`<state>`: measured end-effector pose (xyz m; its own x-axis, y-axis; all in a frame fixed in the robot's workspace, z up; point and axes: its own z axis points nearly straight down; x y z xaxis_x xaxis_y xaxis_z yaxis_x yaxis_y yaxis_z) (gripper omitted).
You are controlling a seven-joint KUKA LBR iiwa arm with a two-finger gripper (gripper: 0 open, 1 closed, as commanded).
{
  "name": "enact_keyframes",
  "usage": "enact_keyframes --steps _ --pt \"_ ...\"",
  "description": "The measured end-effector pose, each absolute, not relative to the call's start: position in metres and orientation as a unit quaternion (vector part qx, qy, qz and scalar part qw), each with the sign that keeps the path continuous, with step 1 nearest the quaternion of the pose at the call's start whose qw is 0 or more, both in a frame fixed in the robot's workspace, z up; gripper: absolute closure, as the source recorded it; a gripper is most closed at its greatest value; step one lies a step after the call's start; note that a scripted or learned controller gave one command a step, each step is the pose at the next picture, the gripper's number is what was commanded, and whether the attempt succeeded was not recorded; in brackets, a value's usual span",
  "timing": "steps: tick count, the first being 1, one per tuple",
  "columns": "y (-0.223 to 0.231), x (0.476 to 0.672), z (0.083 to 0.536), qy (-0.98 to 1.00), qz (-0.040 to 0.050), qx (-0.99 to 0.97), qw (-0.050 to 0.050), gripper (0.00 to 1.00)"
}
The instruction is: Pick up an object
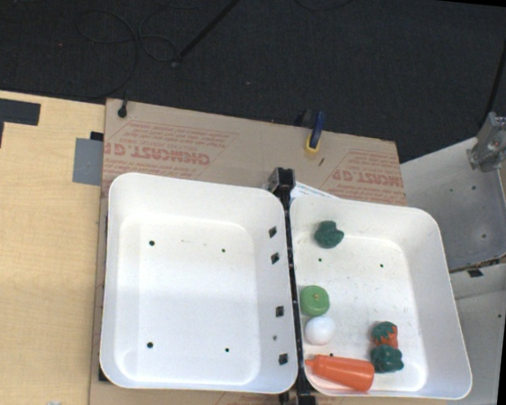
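Observation:
The right bin point(437, 263) holds several small objects. A dark green lump point(328, 235) lies near its far left corner. A light green round piece point(314, 299) sits by the left wall, with a white ball point(318, 331) just in front of it. An orange carrot-shaped piece point(340, 371) lies along the near wall. A small red-and-green piece point(385, 333) and a dark green piece point(387, 358) sit close together at the near right.
The left bin point(132, 229) stands beside the right one, joined to it by black clips point(276, 259) along the shared wall. Both rest on a cardboard sheet point(204, 151). A grey metal plate point(471, 204) lies to the right, and a blue-yellow clamp point(315, 131) stands behind.

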<state>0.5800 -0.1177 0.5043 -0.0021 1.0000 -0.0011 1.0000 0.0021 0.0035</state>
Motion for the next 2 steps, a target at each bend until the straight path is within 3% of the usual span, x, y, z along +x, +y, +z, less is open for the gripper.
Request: enact_keyframes --steps 1,2 --pt "-0.127 0.56 0.54 0.707 0.0002 0.707 0.001 1.0" --pt "-0.119 0.564 0.296 0.707 -0.0054 0.707 -0.008 1.0"
